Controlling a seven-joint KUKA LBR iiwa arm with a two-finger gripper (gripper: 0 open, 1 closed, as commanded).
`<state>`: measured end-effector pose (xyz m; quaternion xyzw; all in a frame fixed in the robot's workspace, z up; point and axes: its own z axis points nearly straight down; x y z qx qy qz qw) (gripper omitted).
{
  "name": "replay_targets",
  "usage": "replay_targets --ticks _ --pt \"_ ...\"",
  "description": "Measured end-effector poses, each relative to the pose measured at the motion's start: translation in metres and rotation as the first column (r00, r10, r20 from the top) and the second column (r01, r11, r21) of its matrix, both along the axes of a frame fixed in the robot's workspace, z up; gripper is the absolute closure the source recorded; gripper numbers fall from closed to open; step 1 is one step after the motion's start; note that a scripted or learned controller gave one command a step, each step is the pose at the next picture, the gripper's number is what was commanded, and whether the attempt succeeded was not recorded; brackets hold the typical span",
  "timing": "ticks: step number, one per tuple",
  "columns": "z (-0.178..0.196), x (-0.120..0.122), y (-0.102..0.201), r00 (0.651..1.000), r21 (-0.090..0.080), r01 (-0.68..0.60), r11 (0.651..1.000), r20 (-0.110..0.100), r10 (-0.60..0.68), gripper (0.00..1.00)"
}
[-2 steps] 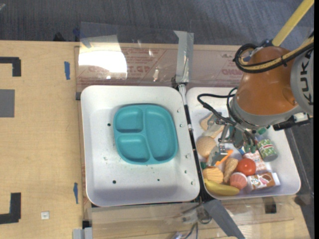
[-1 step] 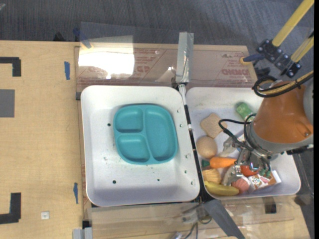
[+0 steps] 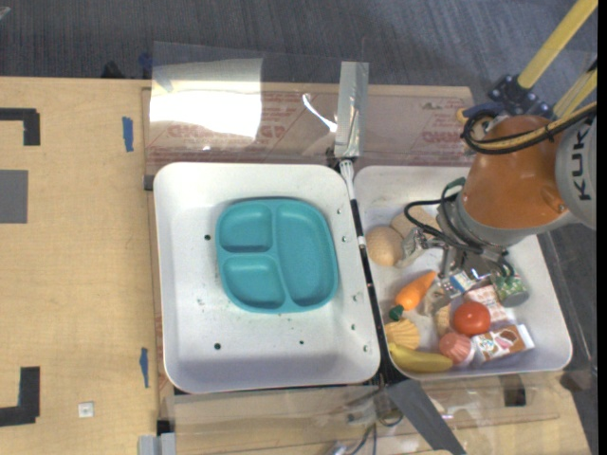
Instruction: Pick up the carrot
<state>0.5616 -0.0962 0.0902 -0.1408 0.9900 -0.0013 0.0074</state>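
We take the carrot (image 3: 414,292) as our landmark: it lies in the right bin (image 3: 555,335), near that bin's left wall, its orange body slanting up toward the right. Just above and right of the carrot we see the gripper (image 3: 446,271), hanging low over the pile under the arm's orange band (image 3: 512,188). It sits very close to the carrot's upper end, but we cannot tell whether it touches it, and whether it is open or closed is not clear to us from this angle. Up and left of the carrot rests a pale egg-like item (image 3: 383,246). Right of the carrot is a red tomato (image 3: 471,318); below it lie a yellow corn-like piece (image 3: 402,334) and a banana (image 3: 420,358). Well to the carrot's left, the left bin (image 3: 180,254) carries a teal divided plate (image 3: 278,254).
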Motion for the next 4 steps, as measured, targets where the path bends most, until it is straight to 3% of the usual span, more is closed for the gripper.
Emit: replay_targets --ticks 1,2,3,4 --pt "0.0 -0.031 -0.018 1.0 0.0 -0.024 1.0 -0.001 0.024 0.0" --pt "0.0 -0.052 0.002 0.995 -0.003 -0.101 0.995 0.004 0.101 0.0" --pt "0.001 -0.063 0.005 0.933 -0.007 -0.36 0.933 0.005 0.36 0.0" --pt "0.014 -0.058 0.008 0.932 -0.011 -0.361 0.932 0.02 0.361 1.0"
